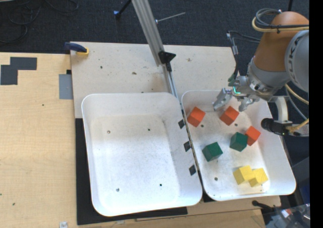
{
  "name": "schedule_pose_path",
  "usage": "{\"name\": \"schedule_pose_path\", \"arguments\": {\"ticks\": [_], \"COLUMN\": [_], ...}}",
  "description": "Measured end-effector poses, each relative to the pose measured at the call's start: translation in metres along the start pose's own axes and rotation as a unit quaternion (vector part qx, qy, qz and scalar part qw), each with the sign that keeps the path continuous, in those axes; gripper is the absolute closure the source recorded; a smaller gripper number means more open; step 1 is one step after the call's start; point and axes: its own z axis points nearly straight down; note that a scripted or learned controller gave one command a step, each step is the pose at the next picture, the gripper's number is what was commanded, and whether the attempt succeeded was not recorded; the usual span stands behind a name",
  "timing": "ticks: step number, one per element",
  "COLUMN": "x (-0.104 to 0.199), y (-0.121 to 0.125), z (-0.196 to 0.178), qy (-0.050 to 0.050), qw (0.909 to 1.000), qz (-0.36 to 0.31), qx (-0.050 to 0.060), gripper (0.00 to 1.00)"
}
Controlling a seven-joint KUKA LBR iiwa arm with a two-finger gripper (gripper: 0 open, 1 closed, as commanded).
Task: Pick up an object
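The gripper (233,102) is seen in the upper part of the right bin (282,184), with its two fingers spread open. An orange block (229,115) is placed just below them, not gripped between them. Another orange block (196,116) lies to the left, a third (252,134) to the lower right beside a green block (238,141). A second green block (212,151) and yellow blocks (250,175) are found lower.

Blocks crowd the right bin (282,184), the two green cubes (212,151) near each other, with bare floor at its near-left corner.
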Motion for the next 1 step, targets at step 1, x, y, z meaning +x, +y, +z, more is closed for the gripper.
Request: {"name": "schedule_pose_path", "arguments": {"ticks": [1], "x": [-0.0001], "y": [0.0011], "z": [-0.0031], "qy": [-0.001], "qw": [1.0], "qz": [-0.001], "qx": [-0.002], "gripper": [0.0]}}
